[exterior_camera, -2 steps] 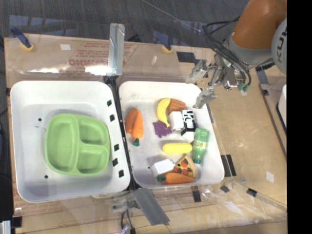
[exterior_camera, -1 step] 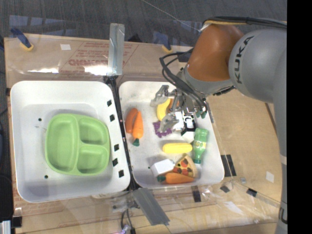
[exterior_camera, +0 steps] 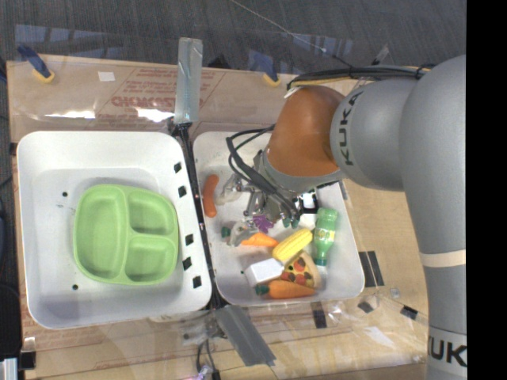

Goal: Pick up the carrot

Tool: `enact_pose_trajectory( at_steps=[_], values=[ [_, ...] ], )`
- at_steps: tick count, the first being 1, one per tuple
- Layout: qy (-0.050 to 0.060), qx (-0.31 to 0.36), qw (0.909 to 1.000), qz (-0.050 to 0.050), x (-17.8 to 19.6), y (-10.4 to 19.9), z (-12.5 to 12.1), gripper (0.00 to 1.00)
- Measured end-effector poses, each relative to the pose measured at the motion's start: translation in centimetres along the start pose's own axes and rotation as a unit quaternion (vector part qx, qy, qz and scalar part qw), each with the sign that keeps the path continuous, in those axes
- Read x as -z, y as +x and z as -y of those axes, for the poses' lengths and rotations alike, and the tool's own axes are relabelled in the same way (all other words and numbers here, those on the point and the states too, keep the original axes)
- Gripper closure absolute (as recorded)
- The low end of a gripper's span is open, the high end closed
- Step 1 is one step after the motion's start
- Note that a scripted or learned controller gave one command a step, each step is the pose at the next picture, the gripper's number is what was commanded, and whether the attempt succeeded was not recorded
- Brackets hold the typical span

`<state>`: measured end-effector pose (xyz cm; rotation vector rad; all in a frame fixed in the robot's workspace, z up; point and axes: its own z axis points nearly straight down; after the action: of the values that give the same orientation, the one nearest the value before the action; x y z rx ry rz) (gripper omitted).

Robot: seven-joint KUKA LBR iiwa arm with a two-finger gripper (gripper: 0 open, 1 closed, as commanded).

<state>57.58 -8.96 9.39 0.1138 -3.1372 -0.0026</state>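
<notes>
A small orange carrot (exterior_camera: 257, 241) with a green top lies in the middle of the right bin (exterior_camera: 345, 279), pointing right toward a yellow corn cob (exterior_camera: 291, 245). My gripper (exterior_camera: 257, 209) hangs just above and behind the carrot, over a purple piece (exterior_camera: 262, 223). The orange-banded wrist (exterior_camera: 305, 133) hides the back of the bin. Nothing is visibly held.
The right bin also holds a red-orange sausage (exterior_camera: 210, 195) at its left wall, a green bottle (exterior_camera: 324, 234), a white block (exterior_camera: 264, 271), a pizza-like piece (exterior_camera: 301, 271) and a longer orange item (exterior_camera: 290, 290) at the front. A green divided plate (exterior_camera: 125, 233) sits in the left bin (exterior_camera: 36, 157).
</notes>
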Motion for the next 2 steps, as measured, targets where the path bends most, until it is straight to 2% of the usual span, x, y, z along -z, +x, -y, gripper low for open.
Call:
enact_pose_trajectory(
  at_steps=[1, 2],
  values=[
    [0.001, 0.122, 0.9925, 0.000, -0.25, 4.40, 0.56, 0.00],
    [0.004, 0.182, 0.9834, 0.002, 0.02, 4.90, 0.62, 0.00]
  ],
)
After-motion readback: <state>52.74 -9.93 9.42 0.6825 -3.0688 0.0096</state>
